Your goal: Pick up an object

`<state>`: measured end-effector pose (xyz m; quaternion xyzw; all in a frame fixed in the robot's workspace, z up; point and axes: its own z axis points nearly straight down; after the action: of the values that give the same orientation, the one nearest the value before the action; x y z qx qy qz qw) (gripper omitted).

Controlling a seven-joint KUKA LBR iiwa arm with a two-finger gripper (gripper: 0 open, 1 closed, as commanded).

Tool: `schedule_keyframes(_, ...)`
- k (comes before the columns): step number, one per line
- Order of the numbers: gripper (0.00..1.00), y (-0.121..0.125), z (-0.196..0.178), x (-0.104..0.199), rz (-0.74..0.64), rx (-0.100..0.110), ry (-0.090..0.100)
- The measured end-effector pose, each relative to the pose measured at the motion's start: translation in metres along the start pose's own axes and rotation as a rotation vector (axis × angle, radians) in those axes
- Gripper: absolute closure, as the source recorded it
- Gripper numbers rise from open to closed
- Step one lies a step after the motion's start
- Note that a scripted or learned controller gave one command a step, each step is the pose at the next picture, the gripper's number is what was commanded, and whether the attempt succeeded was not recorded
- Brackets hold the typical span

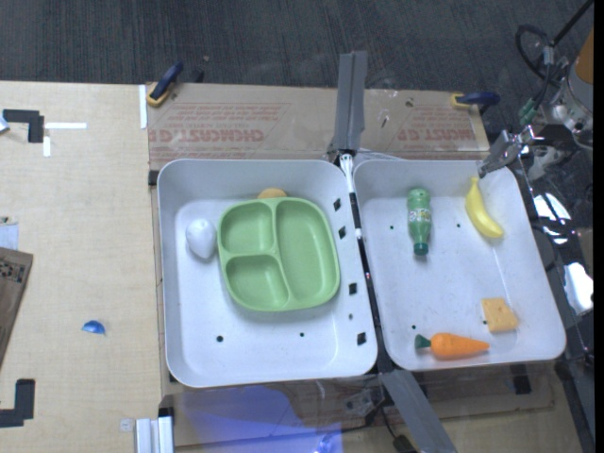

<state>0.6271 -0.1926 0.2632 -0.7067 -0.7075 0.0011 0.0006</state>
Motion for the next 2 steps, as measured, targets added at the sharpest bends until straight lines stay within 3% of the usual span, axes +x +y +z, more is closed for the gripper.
schedule_keyframes(1, 0.0, -0.017, 0.065, 0.07, -0.204, -0.001, 0.0)
schedule_keyframes(2, 0.0, -0.006, 0.171, 0.094, -0.181, -0.004, -0.001)
